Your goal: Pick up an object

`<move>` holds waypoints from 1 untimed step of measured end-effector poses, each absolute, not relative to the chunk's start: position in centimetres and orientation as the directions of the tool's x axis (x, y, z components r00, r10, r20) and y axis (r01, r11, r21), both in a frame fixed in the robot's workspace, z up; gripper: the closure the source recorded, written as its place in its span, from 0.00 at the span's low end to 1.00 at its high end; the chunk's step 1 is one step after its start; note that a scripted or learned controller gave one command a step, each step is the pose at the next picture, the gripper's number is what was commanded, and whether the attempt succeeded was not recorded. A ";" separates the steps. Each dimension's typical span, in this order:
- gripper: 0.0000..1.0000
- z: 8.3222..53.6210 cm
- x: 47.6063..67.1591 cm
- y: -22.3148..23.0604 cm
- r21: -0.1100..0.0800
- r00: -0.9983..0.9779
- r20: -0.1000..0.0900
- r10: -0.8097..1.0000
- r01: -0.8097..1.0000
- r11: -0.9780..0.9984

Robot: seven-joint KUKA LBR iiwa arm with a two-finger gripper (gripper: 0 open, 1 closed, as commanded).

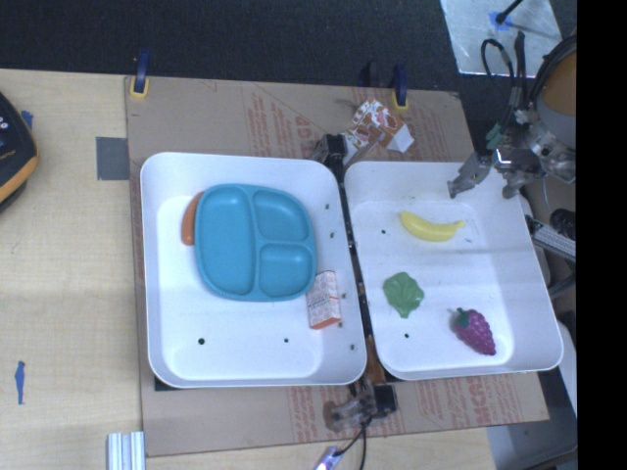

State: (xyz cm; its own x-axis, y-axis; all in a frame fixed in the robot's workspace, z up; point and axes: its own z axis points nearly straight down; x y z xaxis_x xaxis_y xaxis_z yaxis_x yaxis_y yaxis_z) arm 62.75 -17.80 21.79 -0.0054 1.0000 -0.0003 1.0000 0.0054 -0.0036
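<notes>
Banana [431, 226], lettuce [403, 293], grapes [474, 331] in right bin [519, 262], blue plate [257, 242] in left bin [245, 360]

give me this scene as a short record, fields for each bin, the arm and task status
left bin: blue plate, orange item partly under its left edge, small packet beside its lower right
right bin: banana, green leafy toy, purple grapes, all apart
pincer: open, over the right bin's far right corner, holding nothing
nearest item to pincer: banana
bench behind bins: patterned wrapper
task status: nothing picked up yet
</notes>
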 end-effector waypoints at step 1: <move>0.00 13.4 56.9 -13.5 -0.006 -0.005 0.000 1.000 1.000 0.005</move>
State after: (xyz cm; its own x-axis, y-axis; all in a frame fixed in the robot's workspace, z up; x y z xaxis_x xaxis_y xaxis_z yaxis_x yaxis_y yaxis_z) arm 56.85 -13.54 13.43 -0.0052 1.0000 -0.0004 1.0000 0.0052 -0.0055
